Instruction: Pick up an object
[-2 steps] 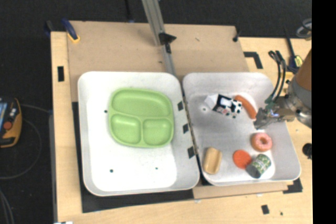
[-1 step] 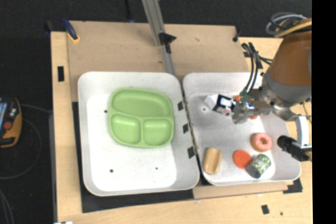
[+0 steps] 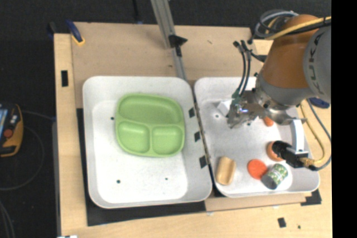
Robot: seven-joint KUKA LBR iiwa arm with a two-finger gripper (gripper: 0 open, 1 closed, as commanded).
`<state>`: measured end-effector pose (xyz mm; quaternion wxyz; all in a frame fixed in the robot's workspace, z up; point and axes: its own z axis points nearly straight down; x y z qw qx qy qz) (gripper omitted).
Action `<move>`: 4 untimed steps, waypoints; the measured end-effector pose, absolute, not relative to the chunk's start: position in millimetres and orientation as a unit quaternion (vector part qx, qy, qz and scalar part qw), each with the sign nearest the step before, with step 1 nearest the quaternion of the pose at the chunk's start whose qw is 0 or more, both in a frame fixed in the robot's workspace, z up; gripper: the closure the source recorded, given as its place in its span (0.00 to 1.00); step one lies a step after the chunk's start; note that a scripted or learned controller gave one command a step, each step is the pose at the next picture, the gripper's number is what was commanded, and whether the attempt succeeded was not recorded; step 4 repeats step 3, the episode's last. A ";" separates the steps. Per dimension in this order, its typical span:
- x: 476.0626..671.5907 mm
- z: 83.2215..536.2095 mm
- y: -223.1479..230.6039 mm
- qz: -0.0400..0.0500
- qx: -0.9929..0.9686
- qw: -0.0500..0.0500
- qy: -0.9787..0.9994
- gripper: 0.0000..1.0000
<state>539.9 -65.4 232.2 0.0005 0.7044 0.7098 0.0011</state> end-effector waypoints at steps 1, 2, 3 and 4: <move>560.9 240.6 -8.6 0.001 0.704 0.001 0.710 1.00; 592.6 239.5 42.9 0.001 0.704 0.000 0.710 1.00; 613.3 237.0 82.3 0.001 0.705 0.000 0.709 1.00; 613.3 237.0 82.3 0.001 0.705 0.000 0.709 1.00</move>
